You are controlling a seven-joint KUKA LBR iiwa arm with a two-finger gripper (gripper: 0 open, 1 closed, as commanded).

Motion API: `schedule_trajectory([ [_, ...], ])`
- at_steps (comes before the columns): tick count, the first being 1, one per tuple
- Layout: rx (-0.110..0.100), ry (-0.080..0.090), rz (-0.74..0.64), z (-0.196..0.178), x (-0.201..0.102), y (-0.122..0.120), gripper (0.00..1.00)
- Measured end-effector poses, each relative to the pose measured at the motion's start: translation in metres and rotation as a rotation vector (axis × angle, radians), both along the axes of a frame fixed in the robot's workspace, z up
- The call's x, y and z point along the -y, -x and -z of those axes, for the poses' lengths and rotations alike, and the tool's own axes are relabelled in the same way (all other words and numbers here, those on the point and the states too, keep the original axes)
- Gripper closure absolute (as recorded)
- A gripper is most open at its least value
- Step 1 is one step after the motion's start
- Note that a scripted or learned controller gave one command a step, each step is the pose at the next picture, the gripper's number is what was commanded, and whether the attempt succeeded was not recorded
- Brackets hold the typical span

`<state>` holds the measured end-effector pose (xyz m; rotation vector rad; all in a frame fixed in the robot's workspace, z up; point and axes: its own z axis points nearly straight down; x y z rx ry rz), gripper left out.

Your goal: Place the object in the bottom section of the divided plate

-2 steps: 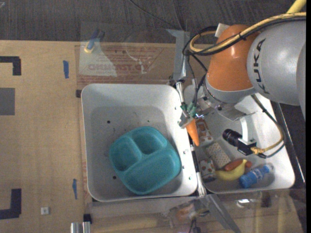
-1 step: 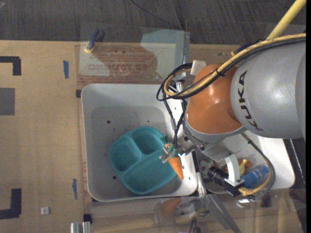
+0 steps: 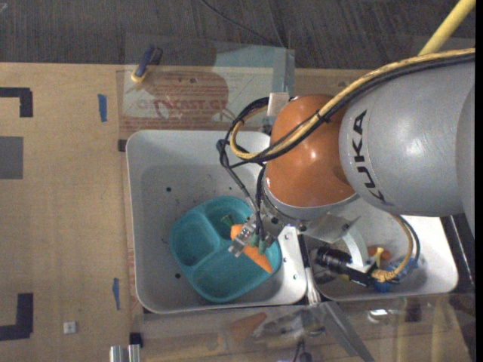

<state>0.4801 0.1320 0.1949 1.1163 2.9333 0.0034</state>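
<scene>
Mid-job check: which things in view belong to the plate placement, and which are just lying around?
Job:
teal divided plate
orange carrot-like object at the hand, over the plate's right edge
left bin

Lying about:
blue-and-yellow tool on the bench
small items in the right bin

The grey arm (image 3: pixel 411 134) bears the brand lettering "KUKA", partly visible, in black on its housing beside the orange band (image 3: pixel 306 153).

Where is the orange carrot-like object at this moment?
In the camera view, the orange object is over the right side of the teal divided plate in the left bin, directly at the gripper, under the arm's orange band.
</scene>
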Motion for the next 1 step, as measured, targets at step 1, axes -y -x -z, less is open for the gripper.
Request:
schedule_trajectory([
  [1,0.000,0.000,0.001,-0.0001,0.0006,-0.0002,0.00],
])
